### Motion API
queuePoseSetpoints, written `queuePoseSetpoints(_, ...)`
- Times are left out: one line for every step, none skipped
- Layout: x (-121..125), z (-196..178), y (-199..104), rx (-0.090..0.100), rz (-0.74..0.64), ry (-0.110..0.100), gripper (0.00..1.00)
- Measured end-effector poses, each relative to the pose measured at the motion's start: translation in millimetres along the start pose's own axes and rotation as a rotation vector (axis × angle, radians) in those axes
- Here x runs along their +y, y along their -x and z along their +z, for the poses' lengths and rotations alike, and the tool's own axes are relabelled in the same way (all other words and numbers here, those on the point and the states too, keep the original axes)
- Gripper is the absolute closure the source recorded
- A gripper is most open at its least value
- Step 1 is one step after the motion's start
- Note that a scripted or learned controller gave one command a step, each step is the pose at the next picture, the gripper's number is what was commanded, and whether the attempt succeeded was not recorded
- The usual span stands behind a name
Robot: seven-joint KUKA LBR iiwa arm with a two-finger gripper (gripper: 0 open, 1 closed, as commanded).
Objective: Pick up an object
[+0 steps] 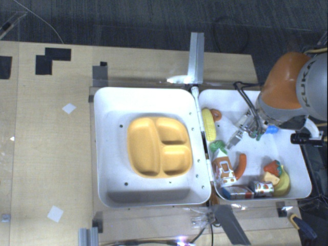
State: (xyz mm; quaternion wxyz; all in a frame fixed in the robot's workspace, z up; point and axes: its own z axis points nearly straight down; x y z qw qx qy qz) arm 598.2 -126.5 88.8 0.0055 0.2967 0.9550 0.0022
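Note:
My gripper [237,136] hangs over the middle of the right bin [297,158], pointing down and to the left, with nothing visibly between its fingers. Just left of it lie a yellow corn cob [208,124] and a green item [218,147]. Below it rest an orange carrot-like piece [240,165] and a small carton [224,170]. A can [263,189], a dark tube [234,192], a banana [281,183] and a red-and-green fruit [272,167] sit along the bin's near edge. A blue item [270,129] peeks out under the wrist.
The left bin [110,152] holds a yellow divided tray [159,146]. A metal post [196,58] stands behind the ridge between the bins. The arm's orange band [287,81] looms over the right bin's far right corner.

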Motion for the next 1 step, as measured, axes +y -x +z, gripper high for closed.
queuePoseSetpoints(23.8,-100.6,-50.1,-0.002,0.203,0.001,0.0)
